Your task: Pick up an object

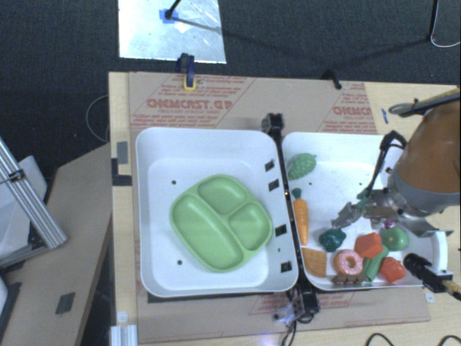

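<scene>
Teal toy (332, 239) sits just below and left of the pincer (351, 213), in the right bin (338, 175); it looks the nearest pick. Can't tell from here whether the pincer is open or closed, nothing visibly held. I'd drop straight onto the teal piece and keep off the donut (349, 262) and red piece (369, 244) crowding it. Carrot (300, 220) lies further left, green plate (220, 222) beyond in the left bin (155, 193). Arm (432, 164) reaches in from the right, wrist low over the toys.
</scene>
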Robot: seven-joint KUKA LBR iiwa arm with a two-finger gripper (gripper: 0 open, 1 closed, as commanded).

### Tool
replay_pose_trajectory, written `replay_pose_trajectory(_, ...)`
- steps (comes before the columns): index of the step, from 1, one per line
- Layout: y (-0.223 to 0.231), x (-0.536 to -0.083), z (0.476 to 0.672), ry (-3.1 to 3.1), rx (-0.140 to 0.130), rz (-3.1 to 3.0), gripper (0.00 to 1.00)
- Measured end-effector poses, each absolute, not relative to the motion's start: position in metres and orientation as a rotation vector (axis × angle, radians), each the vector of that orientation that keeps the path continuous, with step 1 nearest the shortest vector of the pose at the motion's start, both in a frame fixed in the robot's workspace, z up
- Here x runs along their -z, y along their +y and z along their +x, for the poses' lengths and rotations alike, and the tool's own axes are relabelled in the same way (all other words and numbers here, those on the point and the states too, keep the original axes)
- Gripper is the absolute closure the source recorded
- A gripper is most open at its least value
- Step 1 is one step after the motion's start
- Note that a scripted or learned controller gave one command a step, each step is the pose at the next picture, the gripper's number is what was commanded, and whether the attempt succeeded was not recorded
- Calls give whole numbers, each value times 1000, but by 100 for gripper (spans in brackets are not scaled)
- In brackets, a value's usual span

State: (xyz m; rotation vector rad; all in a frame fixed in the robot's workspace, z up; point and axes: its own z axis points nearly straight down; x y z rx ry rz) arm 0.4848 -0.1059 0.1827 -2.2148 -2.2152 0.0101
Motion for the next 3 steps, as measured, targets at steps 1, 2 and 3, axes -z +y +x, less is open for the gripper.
replay_pose_trajectory(1,-106,-188,488,-2225,1,-2219,0)
replay_pose_trajectory(2,-101,-126,489,-2220,-3,-2217,0)
replay_pose_trajectory(3,-100,-82,489,-2221,0,-2220,0)
